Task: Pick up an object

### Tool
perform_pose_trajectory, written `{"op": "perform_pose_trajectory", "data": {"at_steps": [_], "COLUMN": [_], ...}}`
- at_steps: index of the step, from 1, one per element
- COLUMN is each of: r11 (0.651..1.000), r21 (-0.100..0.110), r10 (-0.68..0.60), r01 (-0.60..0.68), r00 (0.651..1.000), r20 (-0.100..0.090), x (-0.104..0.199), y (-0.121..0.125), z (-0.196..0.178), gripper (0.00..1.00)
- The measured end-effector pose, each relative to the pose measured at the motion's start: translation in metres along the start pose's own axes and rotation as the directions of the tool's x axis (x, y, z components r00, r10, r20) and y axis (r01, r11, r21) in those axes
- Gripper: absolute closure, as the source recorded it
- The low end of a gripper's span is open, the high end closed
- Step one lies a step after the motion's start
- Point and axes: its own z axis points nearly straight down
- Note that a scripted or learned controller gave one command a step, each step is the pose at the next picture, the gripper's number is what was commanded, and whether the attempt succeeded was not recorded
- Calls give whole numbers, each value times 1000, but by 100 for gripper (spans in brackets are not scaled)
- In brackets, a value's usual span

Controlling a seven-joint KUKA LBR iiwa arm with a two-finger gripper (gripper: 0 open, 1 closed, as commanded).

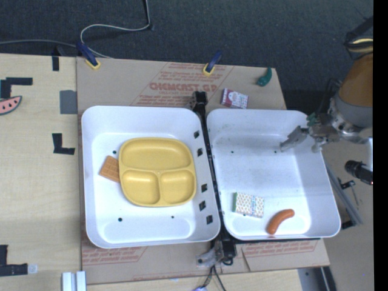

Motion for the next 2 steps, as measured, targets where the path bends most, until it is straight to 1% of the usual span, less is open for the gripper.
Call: {"op": "perform_pose_trajectory", "data": {"at_steps": [1, 2], "r11": [1000, 1000], "r21": [-4, -2], "r10": [-2, -1], "r01": [2, 1], "r00": [1000, 1000], "r20": [-3, -2], "x": [2, 1], "y": [-22, -23], "z": [86, 77], "gripper": [0, 100]}}
